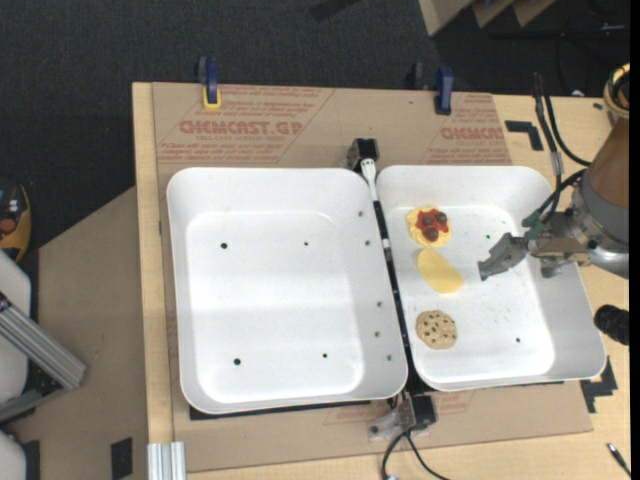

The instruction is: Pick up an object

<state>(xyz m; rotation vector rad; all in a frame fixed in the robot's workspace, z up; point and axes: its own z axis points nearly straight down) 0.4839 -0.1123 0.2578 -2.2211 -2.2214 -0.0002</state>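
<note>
Just left of the gripper lies a yellow piece.

We are seeing three flat items lying in the right bin, down its left side: a yellow piece topped red, a plain yellow oval just below, and a speckled brown cookie nearest us.

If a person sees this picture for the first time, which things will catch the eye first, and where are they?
Three small food-like items lie in a column at the left side of the right bin: a yellow piece with red topping, a plain yellow oval and a cookie. The gripper reaches in from the right, close to the oval. The left bin is a broad white surface.
</note>
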